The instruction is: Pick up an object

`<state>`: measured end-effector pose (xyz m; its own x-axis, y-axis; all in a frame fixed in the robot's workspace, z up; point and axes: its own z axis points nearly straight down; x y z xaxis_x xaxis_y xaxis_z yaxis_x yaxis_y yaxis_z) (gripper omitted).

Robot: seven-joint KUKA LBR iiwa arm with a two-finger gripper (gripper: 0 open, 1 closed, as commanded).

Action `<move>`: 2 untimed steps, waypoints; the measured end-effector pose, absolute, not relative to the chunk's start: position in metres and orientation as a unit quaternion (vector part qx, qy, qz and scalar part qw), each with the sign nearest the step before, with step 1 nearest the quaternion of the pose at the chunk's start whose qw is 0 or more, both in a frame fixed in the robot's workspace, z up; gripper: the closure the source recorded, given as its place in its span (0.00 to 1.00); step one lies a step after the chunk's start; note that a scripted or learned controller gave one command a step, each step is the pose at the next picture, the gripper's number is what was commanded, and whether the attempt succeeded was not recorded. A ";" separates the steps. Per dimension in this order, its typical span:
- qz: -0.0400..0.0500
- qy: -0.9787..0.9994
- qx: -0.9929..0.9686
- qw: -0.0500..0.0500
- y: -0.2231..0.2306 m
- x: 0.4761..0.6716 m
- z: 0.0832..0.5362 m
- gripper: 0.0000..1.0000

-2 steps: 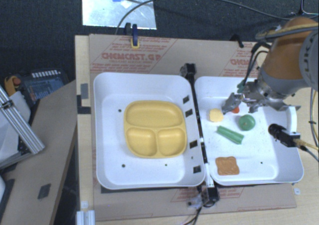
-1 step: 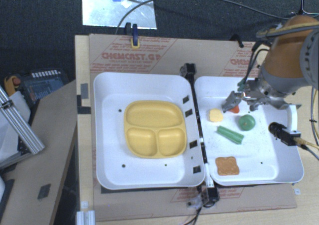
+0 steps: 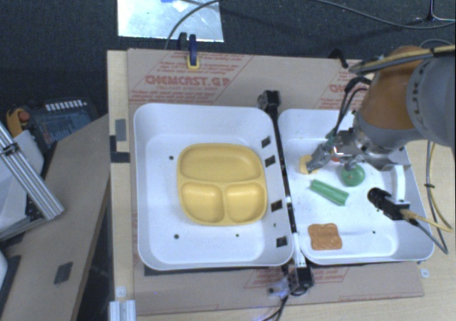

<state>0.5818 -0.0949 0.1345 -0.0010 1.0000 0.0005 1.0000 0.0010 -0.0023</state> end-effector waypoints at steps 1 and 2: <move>0.000 -0.707 -0.707 0.001 -0.095 0.582 0.083 0.00; -0.001 -0.707 -0.707 -0.001 -0.095 0.583 0.096 1.00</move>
<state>0.5826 -0.0949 0.0955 -0.0002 1.0000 -0.0002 1.0000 0.0002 0.0016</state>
